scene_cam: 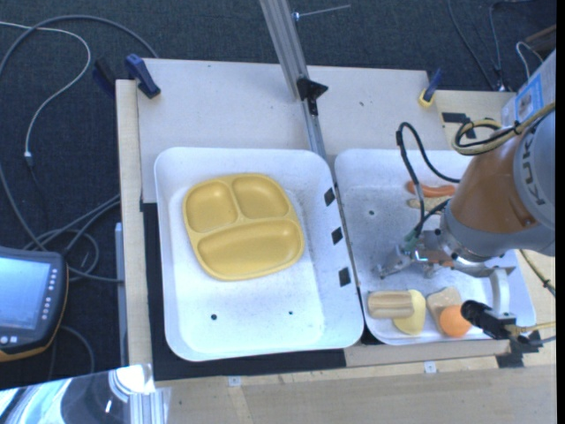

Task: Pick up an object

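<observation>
Bread roll: we pick this tan lump as the thing to lift. It lies at the front of the right bin, near the bin's left wall.
How it feels: we think it is light and a bit soft, like toy food. It should not break, and it looks dull, so we do not expect it to slip much.
Where to hold: we would pinch it across its short sides, in the middle, coming straight down from above.
Yellow piece: it touches the roll's right end, so it could get grabbed by mistake.
Tan block: it sits just beside the yellow piece, to the right.
Orange ball: round, so it may roll if bumped. It sits just in front of the block.
Gripper: it hangs low in the right bin, just behind the roll. We see nothing in it, and we cannot tell how far apart it is.
Arm: big and grey, it covers much of the right bin.
Orange thing: it lies at the back of the bin, partly hidden.
Yellow plate: it lies in the left bin, well apart from the roll.
</observation>
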